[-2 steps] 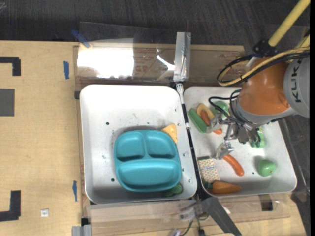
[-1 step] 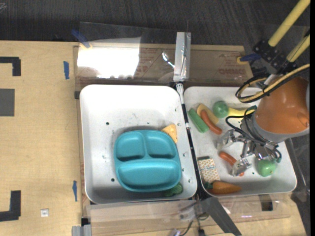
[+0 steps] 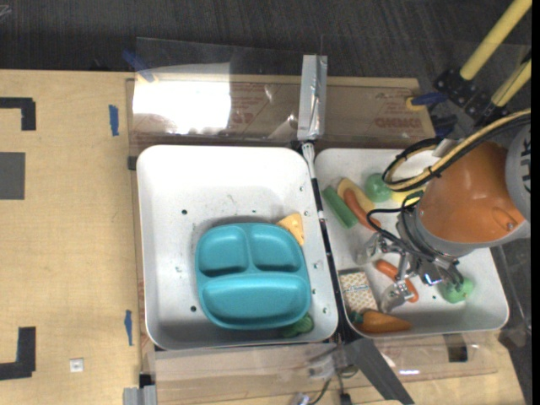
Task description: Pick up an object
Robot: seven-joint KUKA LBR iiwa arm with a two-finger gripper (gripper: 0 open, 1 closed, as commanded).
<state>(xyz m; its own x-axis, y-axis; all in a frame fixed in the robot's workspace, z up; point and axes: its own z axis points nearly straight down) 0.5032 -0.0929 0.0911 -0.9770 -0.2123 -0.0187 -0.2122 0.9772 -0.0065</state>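
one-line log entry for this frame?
task: pick up an object | hand: low in right bin, over orange toy pieces | grasp: unconfirmed | left bin: teal divided tray

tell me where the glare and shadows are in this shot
Camera view: bright glare washes out the clear plastic sheet behind the left bin; soft shadow falls under the teal divided plate; the orange-banded arm shades part of the right bin; the tool looks slightly blurred.
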